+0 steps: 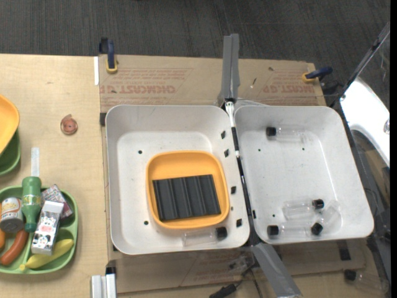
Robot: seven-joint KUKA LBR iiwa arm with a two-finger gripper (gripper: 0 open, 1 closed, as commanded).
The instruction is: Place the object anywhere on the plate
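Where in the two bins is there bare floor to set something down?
The right bin has a broad bare middle, bordered by a clear bottle at its back and more clear bottles along its front. The left bin is crowded: the orange plate with its dark ribbed block leaves a bare strip behind it.

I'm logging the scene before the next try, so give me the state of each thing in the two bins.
orange plate: lying flat in the left bin, right way up.
dark ribbed slab: lying flat on the plate.
left bin: holding the plate.
clear bottles: lying on their sides in the right bin.
right bin: holding the bottles.
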